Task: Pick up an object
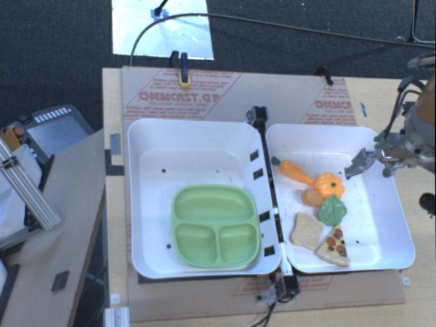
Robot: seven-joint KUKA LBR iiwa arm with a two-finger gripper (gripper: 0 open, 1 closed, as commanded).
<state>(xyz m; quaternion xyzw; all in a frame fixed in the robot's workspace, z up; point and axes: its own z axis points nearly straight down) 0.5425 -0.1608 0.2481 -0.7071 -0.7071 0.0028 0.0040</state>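
From the camera above, the counter [225, 87] carries two shallow white bins side by side; the left bin [146, 182] holds a green divided tray [216, 225] lying flat toward its near side. The right bin [388, 247] holds a cluster of toy foods: a carrot [294, 172] at the far end, an orange pumpkin [330, 184] just beside it, a green leafy piece [332, 211] touching the pumpkin's near side, a slice of bread [307, 231] and a pizza slice [334, 246] nearest the front wall. The gripper [359, 162] reaches in from the right, above the bin's right part, apart from the foods; its fingers look slightly parted with nothing between them.
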